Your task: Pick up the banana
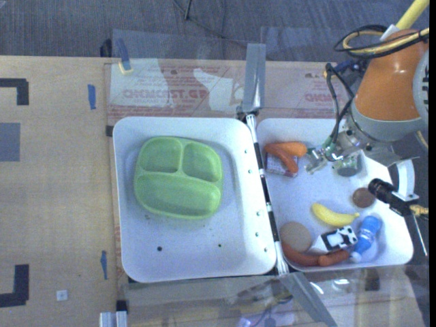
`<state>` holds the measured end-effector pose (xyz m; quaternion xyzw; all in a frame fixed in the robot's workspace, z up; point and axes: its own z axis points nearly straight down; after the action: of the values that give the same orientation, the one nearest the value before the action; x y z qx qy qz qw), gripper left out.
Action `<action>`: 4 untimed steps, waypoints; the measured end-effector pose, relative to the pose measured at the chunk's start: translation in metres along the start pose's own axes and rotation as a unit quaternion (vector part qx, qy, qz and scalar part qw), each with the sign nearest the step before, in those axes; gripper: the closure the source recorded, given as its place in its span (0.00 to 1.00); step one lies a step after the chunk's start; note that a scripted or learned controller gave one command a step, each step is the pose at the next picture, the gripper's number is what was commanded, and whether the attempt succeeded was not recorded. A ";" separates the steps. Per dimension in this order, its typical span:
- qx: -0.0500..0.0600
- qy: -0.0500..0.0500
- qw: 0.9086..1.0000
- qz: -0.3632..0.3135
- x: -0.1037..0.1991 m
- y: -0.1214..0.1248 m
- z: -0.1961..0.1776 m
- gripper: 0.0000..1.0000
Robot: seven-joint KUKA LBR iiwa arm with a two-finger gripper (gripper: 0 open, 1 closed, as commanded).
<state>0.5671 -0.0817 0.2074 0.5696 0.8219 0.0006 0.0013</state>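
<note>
Setting: wooden tabletop (54, 182), two white bins.
Banana (334, 214): right bin (300, 199), centre, among clutter.
Gripper (325, 155): above far end, finger state unclear.
Risk: crowded neighbours may foil the grasp.

We see a grey arm (390, 125) with a broad orange band (388, 84), yellow and black cables (371, 39) looping at twelve o'clock.
</note>
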 end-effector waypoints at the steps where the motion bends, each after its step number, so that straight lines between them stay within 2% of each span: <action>1: 0.000 0.000 1.000 0.000 0.000 0.000 0.000 0.00; 2: 0.001 0.001 0.999 0.045 -0.028 -0.056 0.106 0.00; 3: -0.001 0.000 0.992 0.127 -0.001 -0.067 0.121 0.00; 4: -0.004 -0.001 0.992 0.129 -0.002 -0.067 0.110 1.00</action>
<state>0.5059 -0.1073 0.0976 0.6706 0.7418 0.0034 0.0038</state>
